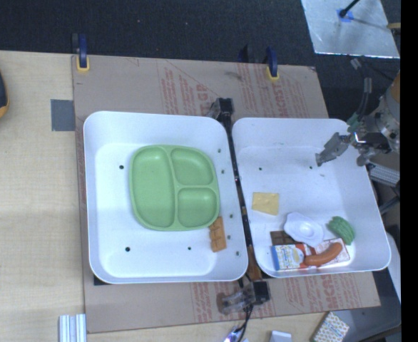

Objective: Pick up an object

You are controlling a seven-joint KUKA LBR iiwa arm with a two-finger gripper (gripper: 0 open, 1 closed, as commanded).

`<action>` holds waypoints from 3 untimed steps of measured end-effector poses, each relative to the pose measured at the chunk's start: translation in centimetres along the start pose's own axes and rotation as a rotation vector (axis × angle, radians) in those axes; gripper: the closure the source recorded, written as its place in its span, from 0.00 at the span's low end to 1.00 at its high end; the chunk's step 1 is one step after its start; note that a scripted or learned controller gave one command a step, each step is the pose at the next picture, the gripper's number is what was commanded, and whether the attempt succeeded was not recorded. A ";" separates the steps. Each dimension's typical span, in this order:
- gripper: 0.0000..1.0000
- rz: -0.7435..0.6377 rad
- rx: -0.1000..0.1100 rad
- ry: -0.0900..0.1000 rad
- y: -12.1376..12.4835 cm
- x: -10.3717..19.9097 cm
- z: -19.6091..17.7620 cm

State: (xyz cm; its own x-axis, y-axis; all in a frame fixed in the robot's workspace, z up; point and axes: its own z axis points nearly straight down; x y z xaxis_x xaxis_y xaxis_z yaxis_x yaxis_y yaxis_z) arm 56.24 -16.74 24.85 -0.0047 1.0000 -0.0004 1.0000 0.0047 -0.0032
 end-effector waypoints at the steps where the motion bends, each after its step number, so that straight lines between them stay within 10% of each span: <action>1: 0.00 -0.005 0.009 0.004 -0.9 4.7 8.7; 2: 0.00 -0.003 0.004 0.001 -0.2 6.9 12.2; 3: 0.00 0.007 -0.002 -0.003 -2.6 -0.5 10.3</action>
State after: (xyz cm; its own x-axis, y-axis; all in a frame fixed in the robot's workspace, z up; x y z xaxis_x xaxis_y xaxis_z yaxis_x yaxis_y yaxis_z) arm 53.59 -17.29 14.56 0.0027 1.0000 -0.0034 1.0000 -0.0027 -0.0016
